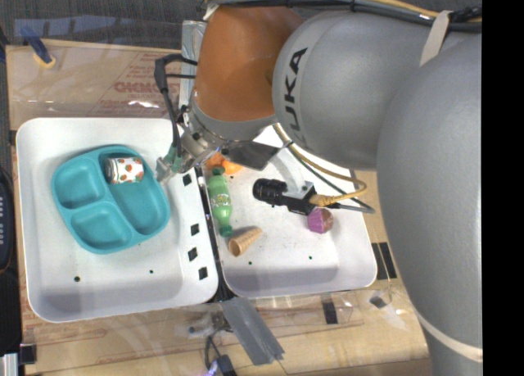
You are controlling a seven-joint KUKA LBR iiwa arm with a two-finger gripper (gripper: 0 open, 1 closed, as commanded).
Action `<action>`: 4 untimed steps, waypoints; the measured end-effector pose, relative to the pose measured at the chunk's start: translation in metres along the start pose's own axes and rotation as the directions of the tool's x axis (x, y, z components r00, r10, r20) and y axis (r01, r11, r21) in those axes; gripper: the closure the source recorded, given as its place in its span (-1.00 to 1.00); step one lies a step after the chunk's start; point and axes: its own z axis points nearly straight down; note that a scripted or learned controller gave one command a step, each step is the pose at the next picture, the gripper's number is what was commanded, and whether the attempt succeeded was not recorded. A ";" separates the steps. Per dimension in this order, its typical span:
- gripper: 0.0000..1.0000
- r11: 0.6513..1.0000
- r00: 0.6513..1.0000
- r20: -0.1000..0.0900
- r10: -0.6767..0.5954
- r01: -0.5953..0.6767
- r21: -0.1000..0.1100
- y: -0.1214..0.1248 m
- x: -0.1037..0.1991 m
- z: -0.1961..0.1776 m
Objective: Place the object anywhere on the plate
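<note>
A teal divided plate (98, 206) lies in the left bin (49, 284). A small white can with red spots (124, 170) rests on the plate's upper right compartment, tipped on its side. My gripper (168, 165) hangs just right of the can, over the plate's right rim, and a small gap separates it from the can. The arm's orange band and grey body cover the upper middle of the view.
The right bin (327, 268) holds a green bottle (219, 194), a tan ice-cream cone (243, 240), a purple-pink round thing (319, 219) and an orange piece (232, 166) partly under the wrist. The ridge between the bins (201, 243) runs just below the gripper.
</note>
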 end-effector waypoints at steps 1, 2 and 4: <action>-1.00 1.000 1.000 0.000 -0.001 0.001 0.001 0.000 0.000 0.000; 1.00 1.000 1.000 0.001 -0.003 0.003 0.000 0.001 0.000 -0.010; 1.00 1.000 1.000 0.002 -0.006 0.006 0.000 0.001 0.000 -0.020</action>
